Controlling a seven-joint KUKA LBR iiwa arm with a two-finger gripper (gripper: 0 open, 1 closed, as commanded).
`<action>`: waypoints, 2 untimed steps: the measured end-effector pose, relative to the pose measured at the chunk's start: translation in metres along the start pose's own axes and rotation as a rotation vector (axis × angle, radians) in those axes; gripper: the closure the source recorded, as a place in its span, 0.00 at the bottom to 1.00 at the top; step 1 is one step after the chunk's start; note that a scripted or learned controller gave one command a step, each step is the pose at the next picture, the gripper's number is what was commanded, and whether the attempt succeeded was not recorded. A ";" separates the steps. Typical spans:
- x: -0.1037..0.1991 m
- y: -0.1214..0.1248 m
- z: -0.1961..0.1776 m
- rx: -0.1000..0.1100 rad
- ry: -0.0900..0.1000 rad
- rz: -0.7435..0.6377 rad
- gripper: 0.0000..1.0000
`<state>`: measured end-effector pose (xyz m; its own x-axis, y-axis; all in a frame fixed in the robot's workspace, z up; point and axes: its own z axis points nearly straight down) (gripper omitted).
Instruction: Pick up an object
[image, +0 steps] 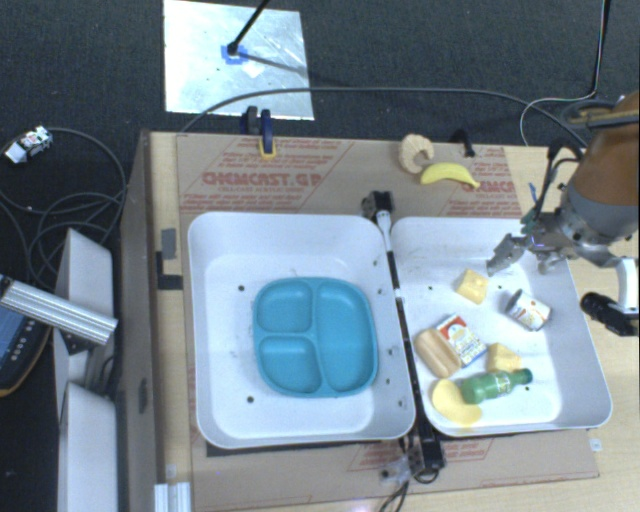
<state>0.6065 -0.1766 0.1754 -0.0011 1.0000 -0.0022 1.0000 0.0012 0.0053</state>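
The objects to be picked are gathered in the right-hand shallow white bin (585, 395); a pale yellow block of cheese-like shape (472, 286) is seen near the bin's middle, and a small white and silver can (528, 312) is laid on its side to the right of it; lower down, a tan bread-roll-shaped piece (435, 352) is set touching a small red and white carton (464, 339), with a yellow wedge (503, 356) just beside the carton; a green plastic bottle with a yellow cap (491, 385) is laid on its side near the front wall, and a flat yellow lemon-like piece (453, 401) is found touching its base. The grey two-finger gripper (522, 250) is held over the back part of this bin, above and apart from the cheese-like block; its fingers are seen spread apart, and nothing is gripped between them. The left-hand shallow white bin (220, 250) is occupied by a light blue plastic plate with three compartments (313, 334), set near its middle. On the brown cardboard-covered bench (300, 175), behind the bins, a yellow toy banana (448, 175) is laid just beside a beige round piece (416, 151).
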 end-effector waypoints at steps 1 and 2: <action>-0.006 -0.037 0.064 -0.015 -0.004 -0.003 0.00; 0.012 -0.075 0.082 -0.002 -0.001 0.000 0.00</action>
<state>0.5315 -0.1652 0.0931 -0.0016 1.0000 -0.0027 1.0000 0.0016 0.0077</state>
